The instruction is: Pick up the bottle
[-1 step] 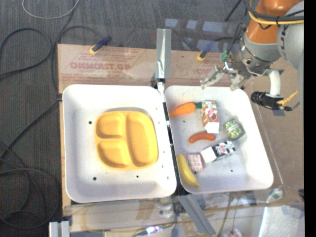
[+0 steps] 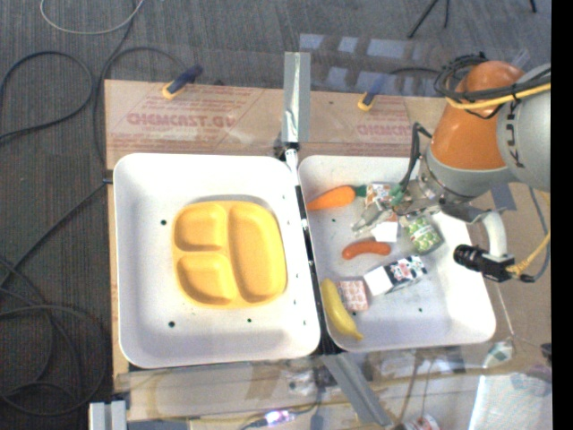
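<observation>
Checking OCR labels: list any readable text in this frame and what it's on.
"CHEMCAST GP", faint red, partly blurred: cardboard sheet behind the left bin.
A similar red print behind the right bin: too blurred to read.
"KU", cut off by the frame edge: grey arm.
Small packets in the right bin: print too small to read.

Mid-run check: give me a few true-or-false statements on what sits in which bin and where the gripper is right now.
1. The yellow three-compartment tray lies in the left white bin. True.
2. The yellow banana lies in the left bin. False: it lies in the right white bin, near its front left corner.
3. The orange carrot lies near the right bin's back left corner. True.
4. The gripper hangs over the tray. False: it is over the right bin, among the items there.
</observation>
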Tool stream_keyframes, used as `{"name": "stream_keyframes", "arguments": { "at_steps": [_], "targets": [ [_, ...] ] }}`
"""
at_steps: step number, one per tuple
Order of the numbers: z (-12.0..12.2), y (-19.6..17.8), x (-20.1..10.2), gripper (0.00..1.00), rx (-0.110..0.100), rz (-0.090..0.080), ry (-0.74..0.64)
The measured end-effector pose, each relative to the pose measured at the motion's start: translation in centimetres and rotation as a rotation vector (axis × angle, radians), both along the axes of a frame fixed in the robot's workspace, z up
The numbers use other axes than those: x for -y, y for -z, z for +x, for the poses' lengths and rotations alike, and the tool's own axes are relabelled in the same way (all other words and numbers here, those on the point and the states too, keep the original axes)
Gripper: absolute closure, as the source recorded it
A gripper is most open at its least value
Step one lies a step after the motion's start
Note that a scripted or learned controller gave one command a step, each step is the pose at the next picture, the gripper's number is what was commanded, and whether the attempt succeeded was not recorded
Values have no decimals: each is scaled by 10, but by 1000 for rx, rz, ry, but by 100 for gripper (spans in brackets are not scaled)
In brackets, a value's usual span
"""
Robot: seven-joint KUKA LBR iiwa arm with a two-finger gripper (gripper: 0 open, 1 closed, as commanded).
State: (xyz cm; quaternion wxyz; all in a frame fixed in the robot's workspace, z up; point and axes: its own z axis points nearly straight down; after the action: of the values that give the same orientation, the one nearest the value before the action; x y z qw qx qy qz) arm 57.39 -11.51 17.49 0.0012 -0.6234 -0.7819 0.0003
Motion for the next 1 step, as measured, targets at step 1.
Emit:
{"name": "stream_keyframes", "arguments": {
  "at_steps": [1],
  "targets": [
    [0,-8,-1,100,-1,2,-1]
  ]
}}
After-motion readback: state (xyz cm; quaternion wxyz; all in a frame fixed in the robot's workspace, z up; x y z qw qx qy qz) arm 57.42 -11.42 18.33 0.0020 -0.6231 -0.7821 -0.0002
